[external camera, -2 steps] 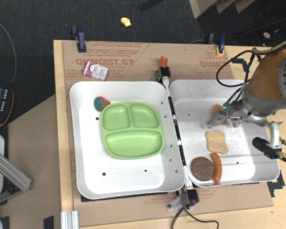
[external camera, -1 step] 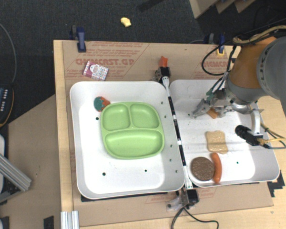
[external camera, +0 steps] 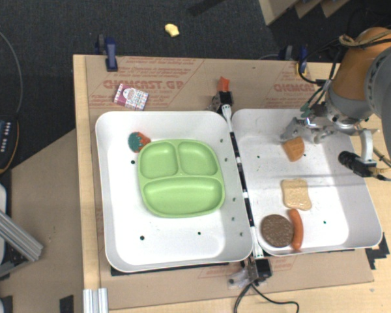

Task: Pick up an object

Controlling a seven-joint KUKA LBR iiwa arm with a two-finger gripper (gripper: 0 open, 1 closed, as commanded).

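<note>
My gripper (external camera: 300, 130) hangs over the far part of the right bin (external camera: 352, 194), at the end of the grey arm with its orange band. Directly below and touching its tip in this view is a small orange chunk (external camera: 294, 150). Nearer the front of that bin lie a tan bread slice (external camera: 296, 194), a round brown patty (external camera: 277, 229) and a red sausage (external camera: 296, 229), the last two side by side in the front left corner.
The left bin (external camera: 117, 194) holds a green divided plate (external camera: 180, 177) and a small red and green item (external camera: 139, 141) by its far left corner. A pink packet (external camera: 131, 96) lies on the board behind the bins. A black clip (external camera: 223, 100) sits between the bins.
</note>
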